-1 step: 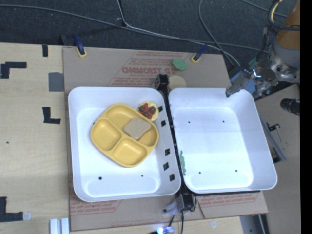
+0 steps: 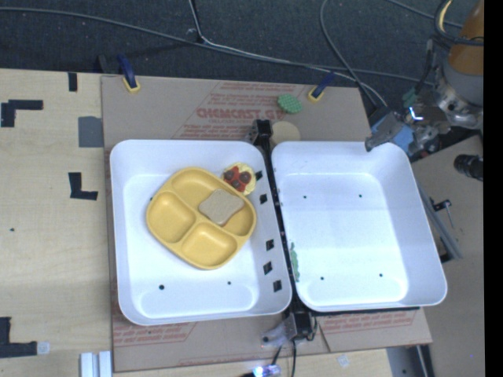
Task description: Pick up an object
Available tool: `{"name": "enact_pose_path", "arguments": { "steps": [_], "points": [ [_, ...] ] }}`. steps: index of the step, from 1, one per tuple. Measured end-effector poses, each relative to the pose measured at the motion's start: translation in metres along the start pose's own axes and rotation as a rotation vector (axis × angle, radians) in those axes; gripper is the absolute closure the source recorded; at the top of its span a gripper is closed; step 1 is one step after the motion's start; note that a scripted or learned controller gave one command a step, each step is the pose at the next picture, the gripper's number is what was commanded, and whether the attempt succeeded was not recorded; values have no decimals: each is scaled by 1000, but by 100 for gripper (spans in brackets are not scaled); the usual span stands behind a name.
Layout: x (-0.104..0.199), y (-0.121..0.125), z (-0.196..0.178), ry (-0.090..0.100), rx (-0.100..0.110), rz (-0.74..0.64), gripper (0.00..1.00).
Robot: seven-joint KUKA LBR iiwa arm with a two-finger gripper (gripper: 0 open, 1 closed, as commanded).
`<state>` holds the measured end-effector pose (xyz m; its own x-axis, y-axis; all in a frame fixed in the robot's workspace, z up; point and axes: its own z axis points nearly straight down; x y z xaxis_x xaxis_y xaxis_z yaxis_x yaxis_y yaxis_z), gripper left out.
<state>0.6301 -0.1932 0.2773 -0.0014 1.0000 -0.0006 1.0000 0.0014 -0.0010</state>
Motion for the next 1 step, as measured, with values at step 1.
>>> {"name": "enact_pose_path", "arguments": {
  "steps": [1],
  "points": [
    [-7, -1, 47, 0, 5, 1, 0]
  ]
}}
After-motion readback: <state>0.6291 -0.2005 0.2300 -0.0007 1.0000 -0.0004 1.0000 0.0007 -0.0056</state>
